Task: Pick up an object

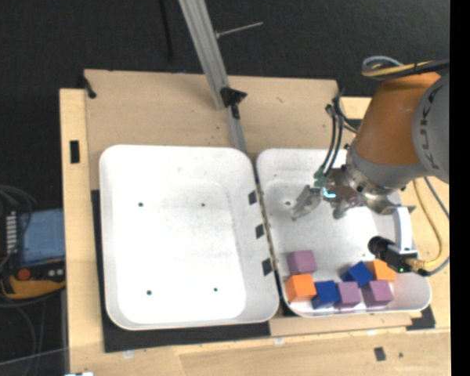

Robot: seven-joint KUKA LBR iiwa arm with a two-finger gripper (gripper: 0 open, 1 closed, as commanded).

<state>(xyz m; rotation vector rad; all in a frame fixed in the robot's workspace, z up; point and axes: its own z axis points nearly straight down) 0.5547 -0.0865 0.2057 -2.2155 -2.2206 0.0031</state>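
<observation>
Camera view. 2 shallow white bins side by side on the bench: left bin (125,210) bare inside, right bin (298,167) holding all the blocks. The arm (395,131), grey with an orange band, reaches in from the right. Its gripper (317,204) sits over the upper middle of the right bin, fingers spread apart, nothing between them.

Blocks cluster along the bin's near edge. Nearest the gripper: a purple cube (301,261), with an orange cube (301,287) touching it on the near side. Further right along the edge: a blue cube (326,292), a purple cube (348,294), another purple cube (378,292), a blue cube (360,273), and a small orange block (384,269) partly behind the arm's black fitting.

Key relation: the nearest purple cube lies toward the near edge from the gripper, slightly left, well apart from the fingertips. It is a cube, so no long axis; its faces sit roughly square to the bin walls. Judgement: its left and right faces are free, while the near face is blocked by the orange cube, so a left-right pinch looks best.
</observation>
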